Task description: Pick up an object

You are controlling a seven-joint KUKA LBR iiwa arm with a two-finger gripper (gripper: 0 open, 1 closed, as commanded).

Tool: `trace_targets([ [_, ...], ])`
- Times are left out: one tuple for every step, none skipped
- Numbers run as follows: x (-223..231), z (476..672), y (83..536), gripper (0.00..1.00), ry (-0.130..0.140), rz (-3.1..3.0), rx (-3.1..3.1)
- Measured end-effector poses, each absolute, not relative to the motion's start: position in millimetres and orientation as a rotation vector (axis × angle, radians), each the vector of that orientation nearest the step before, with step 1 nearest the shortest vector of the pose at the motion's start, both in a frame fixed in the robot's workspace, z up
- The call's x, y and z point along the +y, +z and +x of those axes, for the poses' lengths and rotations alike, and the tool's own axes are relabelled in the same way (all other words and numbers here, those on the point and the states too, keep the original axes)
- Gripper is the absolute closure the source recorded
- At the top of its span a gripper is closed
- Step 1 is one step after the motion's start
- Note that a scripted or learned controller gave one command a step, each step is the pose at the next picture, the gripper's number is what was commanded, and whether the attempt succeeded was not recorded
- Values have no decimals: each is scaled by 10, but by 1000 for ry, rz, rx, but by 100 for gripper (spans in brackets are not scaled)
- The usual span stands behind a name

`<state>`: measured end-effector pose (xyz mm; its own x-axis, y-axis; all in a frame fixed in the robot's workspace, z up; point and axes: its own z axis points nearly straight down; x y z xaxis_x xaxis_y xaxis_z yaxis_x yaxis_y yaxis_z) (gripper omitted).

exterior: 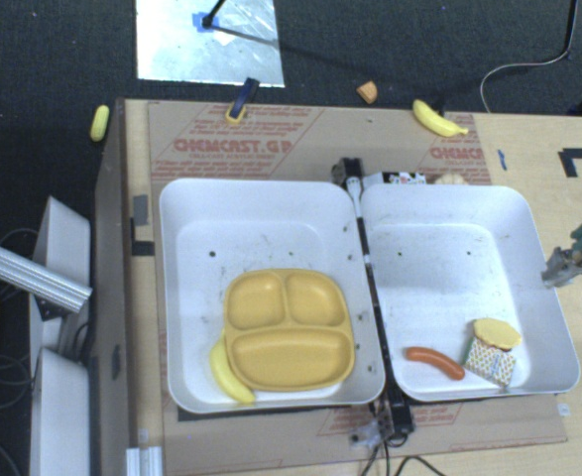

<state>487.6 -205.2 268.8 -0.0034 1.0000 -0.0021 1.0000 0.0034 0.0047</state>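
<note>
Gripper [571, 263] at the right edge of the scene, just outside the right bin's [439, 206] right rim, above the bench; only a small grey part shows, too blurred to tell whether it is open or closed, and nothing is seen held in it. Right bin: orange sausage [434, 362] near its front wall, patterned small box [491, 359] with a yellow round piece [496, 332] on top, just right of the sausage. Left bin [261, 201]: yellow divided tray [289, 327] near the front, yellow banana [229, 375] touching the tray's near-left edge. Second banana [437, 119] on the bench beyond the right bin.
</note>
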Motion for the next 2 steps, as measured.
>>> trace_targets([
  [-1700, 4872, 2403, 100, 1, 2216, 2225],
  [-2069, 5247, 2725, 100, 2, 2216, 2220],
])
